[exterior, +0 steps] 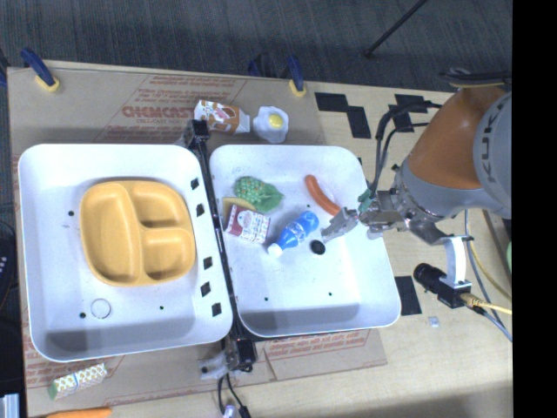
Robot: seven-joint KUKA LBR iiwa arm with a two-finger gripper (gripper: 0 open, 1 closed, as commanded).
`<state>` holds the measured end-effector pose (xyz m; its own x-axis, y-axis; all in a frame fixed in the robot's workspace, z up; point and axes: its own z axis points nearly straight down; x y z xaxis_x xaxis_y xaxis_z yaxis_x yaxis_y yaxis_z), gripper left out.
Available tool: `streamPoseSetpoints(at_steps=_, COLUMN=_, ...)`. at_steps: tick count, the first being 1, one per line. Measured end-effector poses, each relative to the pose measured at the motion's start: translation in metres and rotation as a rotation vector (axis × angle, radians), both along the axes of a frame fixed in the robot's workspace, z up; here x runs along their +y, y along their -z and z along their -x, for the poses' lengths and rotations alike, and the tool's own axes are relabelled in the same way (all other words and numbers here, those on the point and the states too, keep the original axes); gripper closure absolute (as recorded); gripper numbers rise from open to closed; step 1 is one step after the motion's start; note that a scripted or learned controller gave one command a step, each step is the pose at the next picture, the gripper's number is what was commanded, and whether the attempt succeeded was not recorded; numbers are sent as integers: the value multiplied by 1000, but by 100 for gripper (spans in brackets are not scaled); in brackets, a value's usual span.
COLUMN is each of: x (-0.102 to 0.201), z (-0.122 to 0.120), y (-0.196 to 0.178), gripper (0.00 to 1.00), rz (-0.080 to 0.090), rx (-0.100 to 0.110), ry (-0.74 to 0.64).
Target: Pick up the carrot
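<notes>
The carrot (322, 196) lies slantwise near the right bin's (287, 158) far right corner, the gripper (340, 224) hovering unladen just beside its lower end, so it should centre over the carrot and descend squarely before closing.

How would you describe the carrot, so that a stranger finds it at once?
Look in the right-hand shallow white bin, near its far right corner. The slim orange carrot lies there slanted, just right of the green leafy toy; nothing else in that bin is orange and stick-shaped.
</notes>
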<state>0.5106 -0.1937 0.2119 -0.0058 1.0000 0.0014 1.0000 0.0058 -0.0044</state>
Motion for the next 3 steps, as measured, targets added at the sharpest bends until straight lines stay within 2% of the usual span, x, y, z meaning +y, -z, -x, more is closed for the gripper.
streamPoseSetpoints(at_steps=1, x=-4, z=-77, y=-188, gripper=0, rz=3, rx=-5, ry=-58)
streamPoseSetpoints(at_steps=2, x=-3, z=-77, y=-197, gripper=100, rz=3, rx=-2, ry=-66)
streamPoseSetpoints(at_steps=3, x=-18, z=25, y=-180, gripper=100, rz=1, rx=-2, ry=-60)
